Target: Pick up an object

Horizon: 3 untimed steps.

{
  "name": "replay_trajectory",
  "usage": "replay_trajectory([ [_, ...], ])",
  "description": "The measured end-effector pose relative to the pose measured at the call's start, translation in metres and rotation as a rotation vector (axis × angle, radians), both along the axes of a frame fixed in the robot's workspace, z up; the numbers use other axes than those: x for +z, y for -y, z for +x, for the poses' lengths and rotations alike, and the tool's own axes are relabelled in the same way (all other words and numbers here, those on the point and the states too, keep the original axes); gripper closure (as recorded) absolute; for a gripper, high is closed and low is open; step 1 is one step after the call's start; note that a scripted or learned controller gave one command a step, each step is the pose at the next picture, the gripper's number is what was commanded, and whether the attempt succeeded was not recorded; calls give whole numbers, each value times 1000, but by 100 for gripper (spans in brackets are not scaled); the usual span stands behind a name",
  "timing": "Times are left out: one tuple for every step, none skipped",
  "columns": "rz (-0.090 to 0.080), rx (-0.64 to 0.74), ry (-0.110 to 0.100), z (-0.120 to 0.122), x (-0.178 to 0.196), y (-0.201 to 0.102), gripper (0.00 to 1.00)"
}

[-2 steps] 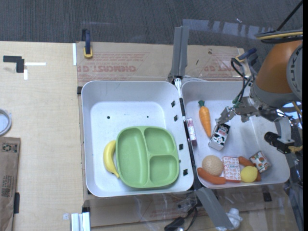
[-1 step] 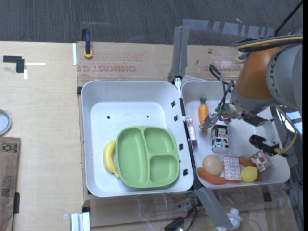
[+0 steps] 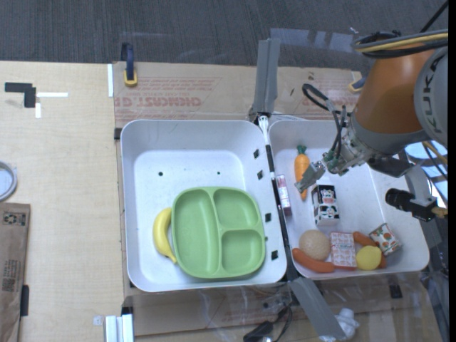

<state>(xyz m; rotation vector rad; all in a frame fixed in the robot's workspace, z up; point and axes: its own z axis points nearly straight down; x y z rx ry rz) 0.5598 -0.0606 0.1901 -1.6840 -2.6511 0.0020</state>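
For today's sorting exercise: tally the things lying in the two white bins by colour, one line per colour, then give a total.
Green: 1, divided plate
Yellow: 2, banana, lemon
Orange or red: 3, carrot, sausage, a piece behind the lemon
Beige: 1, ball
Printed packs: 4
Total: 11

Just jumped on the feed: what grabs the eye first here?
The big green divided plate in the left bin, a banana tucked against its left edge. Then the arm's gripper low over the right bin, beside the toy carrot and above the black-and-white carton.
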Motion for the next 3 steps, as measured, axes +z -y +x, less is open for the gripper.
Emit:
replay_trajectory([
  [0,-225,-2,-30,-101,51,0],
  [0,-230,-4,-29,-93,53,100],
  [-1,-162,-1,-36,-1,17,100],
])
